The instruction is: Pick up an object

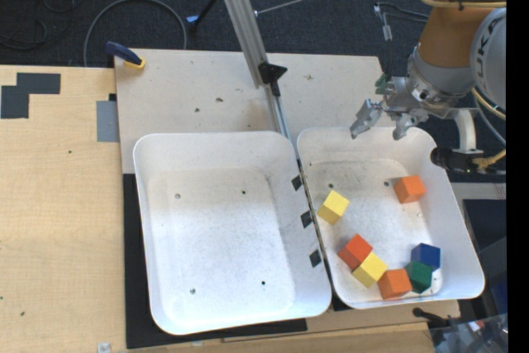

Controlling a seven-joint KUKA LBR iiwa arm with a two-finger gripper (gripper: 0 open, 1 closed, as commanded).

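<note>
Orange, yellow, blue and green blocks (388, 260) lie in the right bin (463, 277), most near its front corner. The gripper (384, 121) hangs above that bin's far rim, fingers spread, holding nothing.

Seven small blocks are seen in the right bin (463, 215), all resting on its floor. A yellow block (333, 207) is set alone left of the bin's middle, turned cornerwise. An orange block (409, 188) is placed apart toward the far right side. The rest are gathered along the near edge: a red-orange block (357, 250) is touched on its near right by a second yellow block (369, 269), beside which another orange block (394, 283) is laid. A green block (420, 276) is pressed against it on the right, and a blue block (426, 255) is found just beyond the green one.
</note>
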